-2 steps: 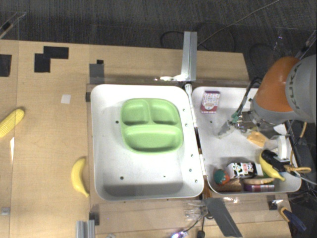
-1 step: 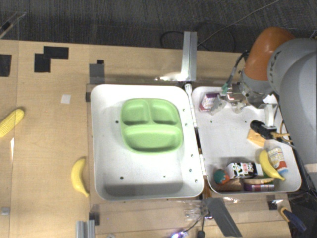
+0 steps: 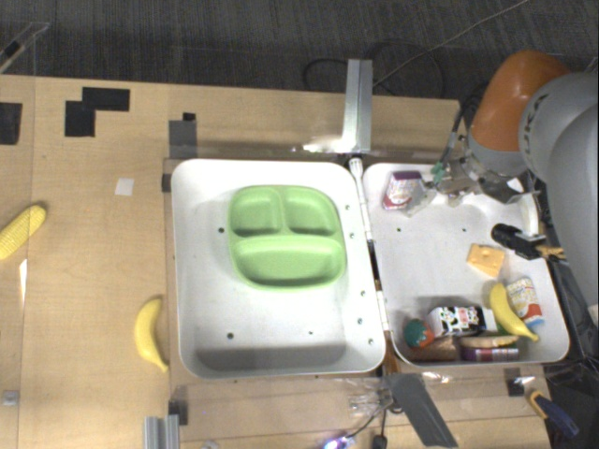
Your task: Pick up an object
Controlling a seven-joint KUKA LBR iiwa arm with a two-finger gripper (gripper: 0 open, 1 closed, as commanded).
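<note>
We see two bins side by side: in the left bin [image 3: 187,279] a tray [image 3: 284,235] lies near the middle. In the right bin [image 3: 421,260], a cup [image 3: 402,190] sits far left, a wedge [image 3: 485,259] right of centre, a carton [image 3: 456,320] and a banana [image 3: 506,311] along the near edge. Left on the bench [image 3: 84,288], a second banana [image 3: 150,333] and a corn cob [image 3: 21,232].

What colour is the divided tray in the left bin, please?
Light green; the tray shows clearly in the camera view.
</note>
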